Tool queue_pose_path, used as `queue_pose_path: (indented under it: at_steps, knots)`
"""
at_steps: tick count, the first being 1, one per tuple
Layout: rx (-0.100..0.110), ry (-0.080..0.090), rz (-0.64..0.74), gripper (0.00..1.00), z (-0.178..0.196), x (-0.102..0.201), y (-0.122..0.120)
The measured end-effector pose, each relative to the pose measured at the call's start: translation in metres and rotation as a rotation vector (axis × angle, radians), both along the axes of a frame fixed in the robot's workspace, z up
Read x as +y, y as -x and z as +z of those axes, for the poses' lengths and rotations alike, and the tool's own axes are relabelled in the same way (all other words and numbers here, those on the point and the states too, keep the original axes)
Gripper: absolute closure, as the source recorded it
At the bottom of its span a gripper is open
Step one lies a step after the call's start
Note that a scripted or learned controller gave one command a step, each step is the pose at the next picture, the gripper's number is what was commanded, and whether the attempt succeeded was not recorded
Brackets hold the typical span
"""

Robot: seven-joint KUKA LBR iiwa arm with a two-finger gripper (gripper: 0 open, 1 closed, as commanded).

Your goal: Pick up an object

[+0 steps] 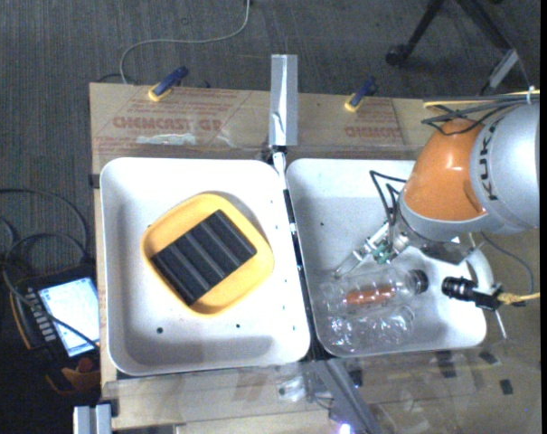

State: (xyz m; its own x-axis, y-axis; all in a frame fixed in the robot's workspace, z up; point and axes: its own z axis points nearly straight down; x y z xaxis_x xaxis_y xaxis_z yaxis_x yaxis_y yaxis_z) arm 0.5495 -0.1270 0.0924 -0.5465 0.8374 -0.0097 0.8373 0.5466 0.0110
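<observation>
A yellow rounded-square plastic tray with a black ribbed insert (209, 253) is lying flat and turned at a slant in the middle of the left white bin (128, 333). A clear plastic bottle with an orange label (372, 295) is lying on its side in the right white bin (332, 197), just above some crumpled clear plastic (368, 329).

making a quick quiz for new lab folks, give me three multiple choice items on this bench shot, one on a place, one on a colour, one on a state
1. Where does the yellow tray with the black ribbed insert lie?
A. left bin
B. right bin
C. on the floor

2. What colour is the band on the arm?
A. green
B. orange
C. blue

3. How does the clear plastic bottle lie?
A. upright
B. hanging in the air
C. on its side

Answers:
1 A, the yellow tray rests in the left bin.
2 B, the band is orange.
3 C, the bottle lies flat in the right bin.
</observation>
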Motion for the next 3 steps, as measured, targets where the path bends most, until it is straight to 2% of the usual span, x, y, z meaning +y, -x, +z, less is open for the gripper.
queue_pose_path:
  at_steps: [1, 2, 3]
  knots:
    - [0.013, -0.003, -0.183, 0.00, 0.007, -0.027, -0.022]
    - [-0.008, 0.003, -0.047, 0.00, 0.000, -0.041, 0.049]
    - [-0.009, 0.000, -0.046, 1.00, 0.011, -0.039, 0.047]
